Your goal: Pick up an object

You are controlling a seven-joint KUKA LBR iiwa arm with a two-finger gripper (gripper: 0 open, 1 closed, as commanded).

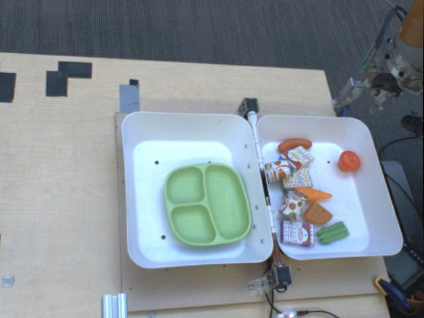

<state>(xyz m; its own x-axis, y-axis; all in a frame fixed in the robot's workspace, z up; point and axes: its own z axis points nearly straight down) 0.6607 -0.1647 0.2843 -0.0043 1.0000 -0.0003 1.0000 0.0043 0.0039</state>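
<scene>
Gripper (377, 88), at the picture's upper right, hangs outside the right bin (371, 177), just beyond its far right corner; whether it is open or closed cannot be told at this size, and nothing is seen held in it. Arm (412, 28) with orange band enters from the right edge above it.

All places below are given relative to the right bin. Along its left wall lies a crowded column of toy foods: sausage (294, 144) at the far end, then cartons (289, 167) touching one another, carrot (311, 193), waffle (317, 213), and at the near end a box (296, 233) with a green vegetable (332, 232) just beside it. The tomato (349, 161) lies alone toward the right wall, well apart from the column and nearest the gripper.

The bin's right half, near and far of the tomato, is bare white floor. The left bin (142, 197), touching the right bin's left wall, bears a green plate (208, 204) with three compartments. Cables (414, 144) run beside the right wall.
</scene>
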